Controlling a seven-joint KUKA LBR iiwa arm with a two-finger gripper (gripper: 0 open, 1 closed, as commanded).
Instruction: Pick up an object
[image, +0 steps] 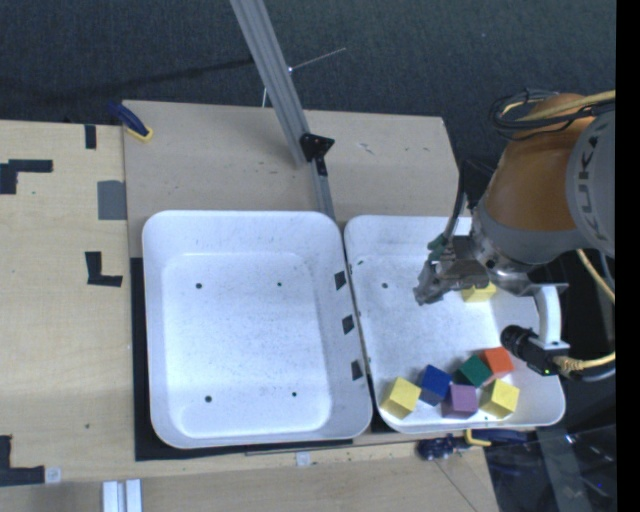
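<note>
Six small blocks, camera view: one yellow block (480, 293) just beside the gripper (432, 290) in the right bin (390, 250), the other five clustered near that bin's front edge, well apart from it. Gripper state: cannot tell, hanging low over the bin floor. Handling judgement: centre squarely over one block, preferably the near yellow one, before descending.

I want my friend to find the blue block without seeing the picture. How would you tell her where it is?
Look at the right bin, the one under the arm. Along its near edge sits a cluster of small blocks. The blue block is second from the left, between a yellow block and a purple block, and it is the only blue one.
</note>
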